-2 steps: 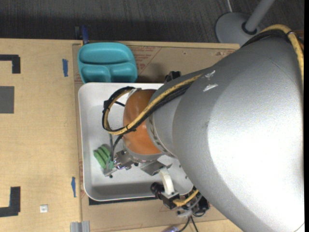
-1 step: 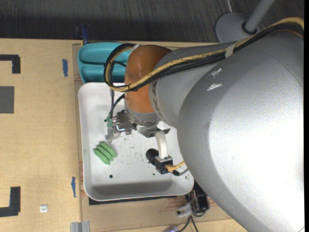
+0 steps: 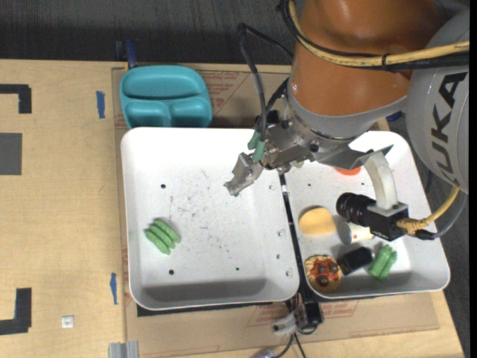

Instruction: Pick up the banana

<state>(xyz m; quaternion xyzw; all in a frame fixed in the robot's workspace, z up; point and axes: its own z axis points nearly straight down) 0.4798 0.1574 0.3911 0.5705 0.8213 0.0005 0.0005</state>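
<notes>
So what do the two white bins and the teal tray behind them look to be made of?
The left bin and right bin look like thin moulded plastic: smooth, slightly glossy, rounded corners; the left one's floor is scuffed with dark marks. The teal tray also looks like moulded plastic, satin, with soft rounded compartment dividers. From above, coated metal can't be ruled out.

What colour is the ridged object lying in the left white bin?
Green; the small ridged object shows clearly in the camera view.

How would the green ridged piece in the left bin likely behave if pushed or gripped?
The green ridged piece looks small, so probably light, sliding easily on the smooth left bin floor. Its rounded ridges might make a grip slip.
</notes>
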